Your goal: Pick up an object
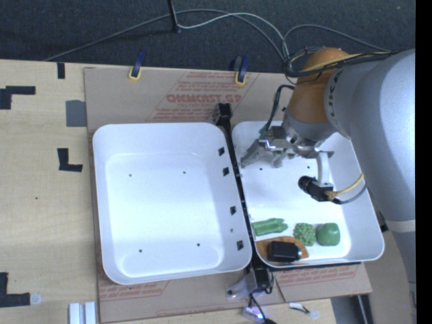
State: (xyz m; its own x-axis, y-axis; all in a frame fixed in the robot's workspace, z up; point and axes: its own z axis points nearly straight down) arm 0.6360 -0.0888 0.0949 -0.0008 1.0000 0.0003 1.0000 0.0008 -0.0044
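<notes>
The hand [260, 152] hangs over the right bin's [368, 211] far left corner; whether it grips anything I cannot tell. The green bean pod [269, 226], broccoli [304, 233], green ball [328, 234] and black object [283, 251] lie well apart from it, along the near edge.

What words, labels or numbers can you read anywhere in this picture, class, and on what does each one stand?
"CHEMCAST G.P." as far as it can be made out: red print, blurred, on the brown cardboard sheet under the two white bins.
Smaller red lines of print around it on the same sheet: too blurred to read.
Nothing readable shows on the bins, the arm or the items in the right bin.
</notes>
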